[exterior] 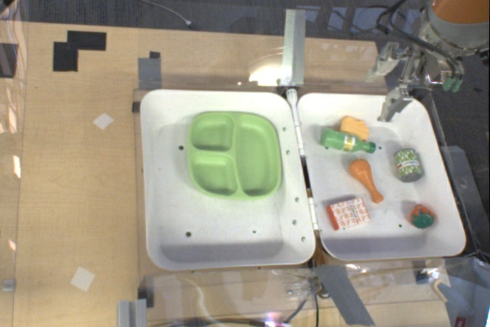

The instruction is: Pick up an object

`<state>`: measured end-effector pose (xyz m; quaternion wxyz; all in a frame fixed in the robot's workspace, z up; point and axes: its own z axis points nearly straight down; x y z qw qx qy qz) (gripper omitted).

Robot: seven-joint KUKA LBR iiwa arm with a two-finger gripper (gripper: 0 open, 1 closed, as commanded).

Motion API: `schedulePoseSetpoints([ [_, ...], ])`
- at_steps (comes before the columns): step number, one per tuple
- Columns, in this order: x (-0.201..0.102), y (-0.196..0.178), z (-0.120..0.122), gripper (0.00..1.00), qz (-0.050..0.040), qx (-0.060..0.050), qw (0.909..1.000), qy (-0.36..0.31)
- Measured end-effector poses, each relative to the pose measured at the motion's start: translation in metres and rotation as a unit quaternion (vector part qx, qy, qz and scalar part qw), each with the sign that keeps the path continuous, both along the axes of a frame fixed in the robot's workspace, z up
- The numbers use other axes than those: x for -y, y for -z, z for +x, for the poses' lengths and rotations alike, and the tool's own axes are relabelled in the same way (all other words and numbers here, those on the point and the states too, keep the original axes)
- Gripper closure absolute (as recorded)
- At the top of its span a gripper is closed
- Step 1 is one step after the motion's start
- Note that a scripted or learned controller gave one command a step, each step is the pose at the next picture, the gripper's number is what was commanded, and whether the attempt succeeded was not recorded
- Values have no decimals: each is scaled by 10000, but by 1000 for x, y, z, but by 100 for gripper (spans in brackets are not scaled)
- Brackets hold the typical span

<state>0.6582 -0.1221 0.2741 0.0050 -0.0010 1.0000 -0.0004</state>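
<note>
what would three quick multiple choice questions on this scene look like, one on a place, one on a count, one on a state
1. Where does the green divided tray sit?
A. in the left bin
B. in the right bin
C. on the bare bench

2. How many loose items lie in the right bin?
A. three
B. six
C. nine

3. How does the green bottle rest?
A. standing upright
B. lying on its side
C. hanging from the arm

Answers:
1 A, the tray fills the middle of the left bin.
2 B, the bottle, a yellow piece, an orange drumstick, a green can, a red box and a small red and green item.
3 B, its length runs flat along the bin floor.
</note>
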Motion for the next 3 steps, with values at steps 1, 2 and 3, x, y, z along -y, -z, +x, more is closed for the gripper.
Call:
schedulePoseSetpoints([
  [1, -26, 169, -23, 0, 12, -68, 9999, -126],
  [2, -33, 186, -2, 0, 22, -20, 9795, 2017],
  [3, -34, 170, 3, 100, 25, 66, 9801, 1985],
])
